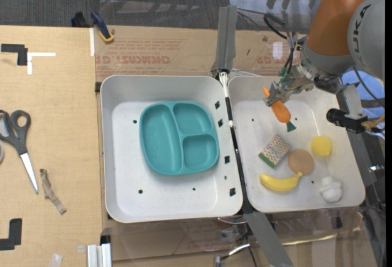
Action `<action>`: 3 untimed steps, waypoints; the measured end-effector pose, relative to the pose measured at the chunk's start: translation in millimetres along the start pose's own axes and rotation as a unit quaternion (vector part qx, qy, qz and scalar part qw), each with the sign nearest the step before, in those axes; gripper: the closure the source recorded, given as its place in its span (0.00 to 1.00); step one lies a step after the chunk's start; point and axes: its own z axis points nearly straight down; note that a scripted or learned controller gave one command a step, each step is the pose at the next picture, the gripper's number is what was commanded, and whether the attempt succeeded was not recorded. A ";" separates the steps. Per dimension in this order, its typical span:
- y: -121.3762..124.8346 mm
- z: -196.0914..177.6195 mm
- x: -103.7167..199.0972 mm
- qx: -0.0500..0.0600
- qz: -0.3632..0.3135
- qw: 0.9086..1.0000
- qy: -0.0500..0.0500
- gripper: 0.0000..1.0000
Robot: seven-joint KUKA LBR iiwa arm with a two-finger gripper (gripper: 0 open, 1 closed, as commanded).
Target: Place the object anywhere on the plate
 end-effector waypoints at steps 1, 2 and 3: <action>8.2 -1.3 57.4 -0.002 -0.247 0.969 0.000 1.00; 22.6 -79.0 145.0 -0.002 -0.297 0.955 0.000 1.00; 40.0 -5.4 200.7 -0.001 -0.444 0.896 0.001 1.00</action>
